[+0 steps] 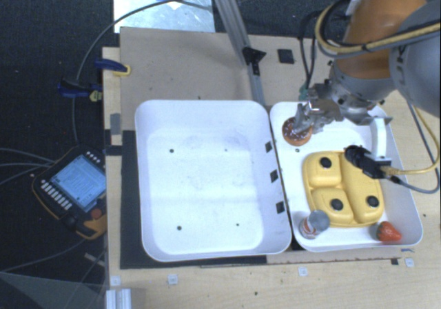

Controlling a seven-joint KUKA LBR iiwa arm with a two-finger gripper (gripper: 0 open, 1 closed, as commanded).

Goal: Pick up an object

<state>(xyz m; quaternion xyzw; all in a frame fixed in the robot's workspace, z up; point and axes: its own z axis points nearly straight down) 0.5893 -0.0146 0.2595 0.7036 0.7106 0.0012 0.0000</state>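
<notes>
Tan surface (186, 66) beneath all, bearing two shallow white bins side by side. Left bin (207, 176), the broader in view, with a few dark dots on its floor. Right bin (405, 201) pressed against it along the shared rim. Grey arm (413, 59) with orange band, reaching in from the right and bent down over the right bin's far end. Yellow block (341, 190), lobed, three black dots on top, flat in the middle of the right bin. Pendant (72, 189) with lit screen, left of the surface on dark floor (41, 25). Jaws pointing down into the right bin's far left corner, right over the round brown piece (298, 137); touching it or just above, cannot tell which, nor whether wide, narrow or closed on it. Brown piece apart from the yellow block. Grey bit (315, 223) at the near left corner, just beside the block's near edge. Red lump (388, 232) in the near right corner, close to the block.
</notes>
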